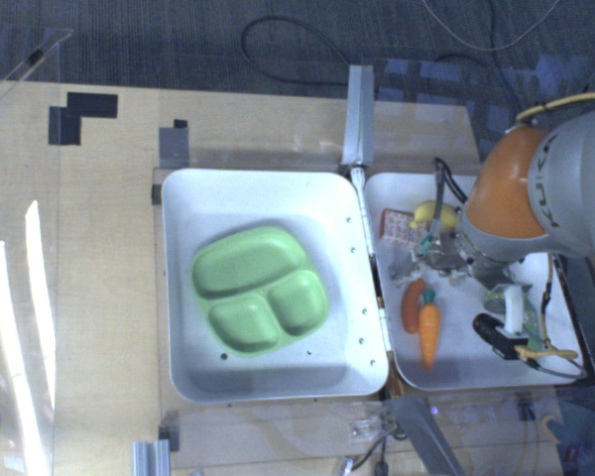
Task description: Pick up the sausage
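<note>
the carrot [428, 337] lies nearest, in the right bin [456, 377], close to that bin's front wall, with its green top pointing toward the back. the sausage [411, 307] lies just beside it on the view's left, touching it or nearly so. it is a short reddish-brown piece set lengthwise on the bin floor, near the wall shared with the left bin [178, 266].

the gripper [439, 257] hangs over the middle of the right bin, just behind the sausage and the carrot's top. the sausage rests on the floor, apart from it. from this slant its metal parts blur together, so i cannot tell whether it is open or closed, nor whether it has hold of anything. the arm [575, 181] reaches in from the view's right, its orange band [506, 191] over the bin's back half.

behind the gripper, at the back of the right bin, sits a yellow fruit [428, 212], and just beside it on the view's left lies a red-and-white pack [397, 228].

the left bin bears a green plate [261, 288] with three hollows, one long at the back and two smaller in front, set at a slight tilt to the bin walls.
</note>
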Robot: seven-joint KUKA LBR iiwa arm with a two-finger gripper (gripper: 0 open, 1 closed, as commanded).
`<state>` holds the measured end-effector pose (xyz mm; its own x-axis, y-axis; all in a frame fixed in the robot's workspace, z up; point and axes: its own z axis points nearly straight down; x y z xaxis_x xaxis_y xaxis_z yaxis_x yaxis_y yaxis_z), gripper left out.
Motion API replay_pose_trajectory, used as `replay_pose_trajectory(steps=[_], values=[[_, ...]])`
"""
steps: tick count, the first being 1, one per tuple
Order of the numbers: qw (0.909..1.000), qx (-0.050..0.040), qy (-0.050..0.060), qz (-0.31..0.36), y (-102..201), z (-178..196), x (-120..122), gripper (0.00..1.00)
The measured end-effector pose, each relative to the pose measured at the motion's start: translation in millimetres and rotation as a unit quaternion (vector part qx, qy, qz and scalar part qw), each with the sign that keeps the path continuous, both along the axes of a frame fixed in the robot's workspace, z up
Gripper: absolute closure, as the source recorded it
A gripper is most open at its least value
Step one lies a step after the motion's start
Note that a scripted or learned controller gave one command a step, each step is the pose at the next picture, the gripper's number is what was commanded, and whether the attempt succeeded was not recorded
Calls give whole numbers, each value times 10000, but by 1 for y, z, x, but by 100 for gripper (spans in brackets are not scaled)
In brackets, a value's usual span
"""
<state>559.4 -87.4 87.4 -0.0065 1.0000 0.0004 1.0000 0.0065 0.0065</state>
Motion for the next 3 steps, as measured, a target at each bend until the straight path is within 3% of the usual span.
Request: replay_pose_trajectory(steps=[1, 2, 3], values=[[10000, 0, -38, 7, 0, 12, 3, 100], [10000, 1, -36, 8, 0, 12, 3, 0], [9998, -4, -32, -171, -3, 0, -26, 0]])
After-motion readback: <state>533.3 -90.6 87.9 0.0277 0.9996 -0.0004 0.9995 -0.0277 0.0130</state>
